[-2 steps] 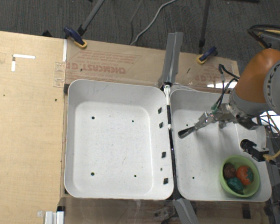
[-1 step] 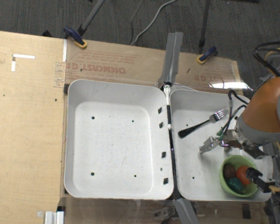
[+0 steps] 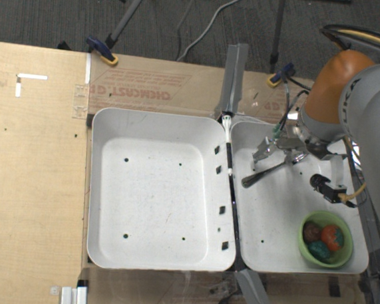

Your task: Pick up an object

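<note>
A green bowl [image 3: 326, 242] sits in the near right corner of the right bin [image 3: 263, 222]. It holds a red piece [image 3: 331, 234], a brown piece [image 3: 313, 231] and a teal piece [image 3: 321, 248]. My gripper [image 3: 252, 169] hangs over the far left part of the right bin, up and to the left of the bowl and well apart from it. Its two dark fingers [image 3: 261, 175] point left toward the divider between the bins. They are spread, the gripper is open, and nothing is between them.
The left bin [image 3: 93, 172] lies beside the right one, with a raised divider [image 3: 229, 178] between them. The grey arm with its orange band [image 3: 337, 82] fills the far right. Clamps [image 3: 103, 51] and cardboard [image 3: 156, 91] lie behind the bins.
</note>
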Motion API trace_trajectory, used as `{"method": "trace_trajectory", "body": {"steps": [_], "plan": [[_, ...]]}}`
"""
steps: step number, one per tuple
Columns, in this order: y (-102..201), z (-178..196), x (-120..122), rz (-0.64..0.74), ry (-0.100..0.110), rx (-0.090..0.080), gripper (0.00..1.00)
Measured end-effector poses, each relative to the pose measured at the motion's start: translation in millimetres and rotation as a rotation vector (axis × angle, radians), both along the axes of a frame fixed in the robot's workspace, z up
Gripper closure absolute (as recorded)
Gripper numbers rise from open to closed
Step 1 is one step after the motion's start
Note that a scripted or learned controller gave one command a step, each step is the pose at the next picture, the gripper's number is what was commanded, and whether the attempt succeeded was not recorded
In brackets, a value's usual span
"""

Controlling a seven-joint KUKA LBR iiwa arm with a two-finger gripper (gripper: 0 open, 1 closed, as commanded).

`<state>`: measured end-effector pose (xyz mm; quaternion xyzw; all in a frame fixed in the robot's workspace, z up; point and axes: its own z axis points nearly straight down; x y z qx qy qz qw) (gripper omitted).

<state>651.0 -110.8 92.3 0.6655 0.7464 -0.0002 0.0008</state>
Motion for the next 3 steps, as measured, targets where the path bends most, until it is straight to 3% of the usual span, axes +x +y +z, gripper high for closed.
{"method": "trace_trajectory", "body": {"steps": [1,2,3], "plan": [[-5.3,-0.4,-64.3,-0.068,0.002,0.001,0.00],[4.2,-0.1,1.0,-0.007,0.000,0.000,0.00],[-29.9,-0.6,-89.7,-0.045,0.003,0.000,0.00]]}}
